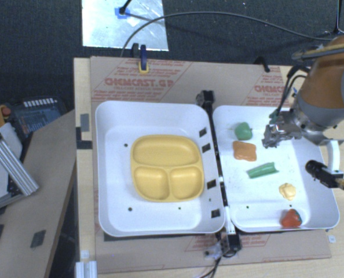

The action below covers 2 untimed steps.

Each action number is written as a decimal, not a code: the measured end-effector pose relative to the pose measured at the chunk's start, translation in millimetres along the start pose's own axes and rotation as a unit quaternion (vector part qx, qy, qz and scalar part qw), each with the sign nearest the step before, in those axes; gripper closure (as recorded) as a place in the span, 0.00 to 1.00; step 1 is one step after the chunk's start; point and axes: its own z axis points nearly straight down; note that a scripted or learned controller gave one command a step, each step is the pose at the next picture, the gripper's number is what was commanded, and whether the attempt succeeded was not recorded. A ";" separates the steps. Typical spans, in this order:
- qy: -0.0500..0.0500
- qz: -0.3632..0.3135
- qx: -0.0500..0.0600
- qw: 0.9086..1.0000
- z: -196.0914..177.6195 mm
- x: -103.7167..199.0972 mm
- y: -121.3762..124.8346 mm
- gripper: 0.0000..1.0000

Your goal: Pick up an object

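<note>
A red object (291,218) is seen nearest, at the right bin's (328,218) front edge, with a pale yellow piece (287,191) just behind it. Farther back lie a green bean-shaped item (261,170), an orange piece (245,150) and a round green object (243,131). In the left bin (111,213) a yellow 3-compartment tray (165,168) is set. The gripper (273,136) hangs near the round green object; how far it is open cannot be told, and nothing is seen held.
</note>
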 end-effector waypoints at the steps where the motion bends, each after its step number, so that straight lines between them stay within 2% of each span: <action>1: 0.000 0.000 0.001 1.000 -23.0 0.0 1.5 1.00; 2: 0.001 -0.002 0.003 1.000 -16.3 56.6 -5.2 1.00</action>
